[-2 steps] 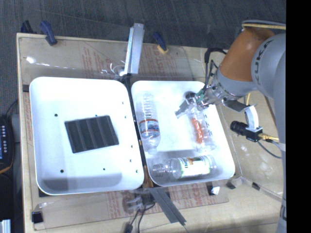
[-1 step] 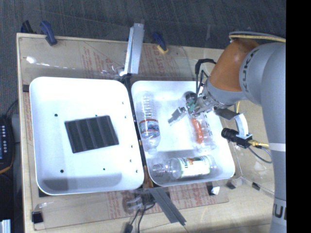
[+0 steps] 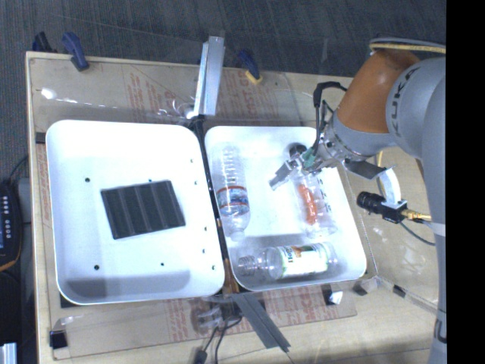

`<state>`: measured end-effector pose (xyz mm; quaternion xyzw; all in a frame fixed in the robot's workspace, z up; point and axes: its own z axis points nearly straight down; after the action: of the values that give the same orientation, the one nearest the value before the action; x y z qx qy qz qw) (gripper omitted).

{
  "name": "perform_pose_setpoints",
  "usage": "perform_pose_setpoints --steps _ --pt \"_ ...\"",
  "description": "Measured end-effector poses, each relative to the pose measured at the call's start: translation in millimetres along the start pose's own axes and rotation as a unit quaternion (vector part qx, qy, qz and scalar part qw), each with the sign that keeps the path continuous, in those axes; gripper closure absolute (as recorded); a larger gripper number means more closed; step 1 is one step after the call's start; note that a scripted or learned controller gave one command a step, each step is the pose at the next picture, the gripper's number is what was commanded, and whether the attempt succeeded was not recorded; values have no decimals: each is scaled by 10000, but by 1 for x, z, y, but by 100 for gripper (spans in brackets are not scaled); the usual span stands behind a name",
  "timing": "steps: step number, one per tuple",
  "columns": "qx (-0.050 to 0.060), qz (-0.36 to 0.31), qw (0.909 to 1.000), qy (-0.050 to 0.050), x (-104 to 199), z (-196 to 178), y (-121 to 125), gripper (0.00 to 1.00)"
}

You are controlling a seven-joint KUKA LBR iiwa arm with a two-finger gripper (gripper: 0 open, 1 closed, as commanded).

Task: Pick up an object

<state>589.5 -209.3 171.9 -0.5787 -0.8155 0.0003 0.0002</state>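
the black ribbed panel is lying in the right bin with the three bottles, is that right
Not quite. The camera view shows the black ribbed panel lying in the view's left bin, alone; the three bottles are in the right bin.

Well left of the pincer (image 3: 294,167), a shallow white plastic bin (image 3: 68,150) rests on the pale wooden bench (image 3: 114,82). Up and left of the pincer stands a grey metal bar (image 3: 209,74), with a blue clamp (image 3: 248,63) near it. Dark grey carpet (image 3: 227,6) lies farther up.

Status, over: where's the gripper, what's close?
Gripper above right bin. Orange packet just beside it. Red-label bottle and green-label bottle lie apart.
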Motion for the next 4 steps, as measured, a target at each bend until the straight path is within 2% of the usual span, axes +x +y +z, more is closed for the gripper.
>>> perform_pose_setpoints --steps 1,2,3,4 --pt "10 -118 9999 8 2 30 -3 0" --pt "1 -432 9991 2 -21 80 59 0" --pt "1 -113 9999 1 0 -15 -3 0" --pt "11 -356 9994 8 1 28 -2 0"
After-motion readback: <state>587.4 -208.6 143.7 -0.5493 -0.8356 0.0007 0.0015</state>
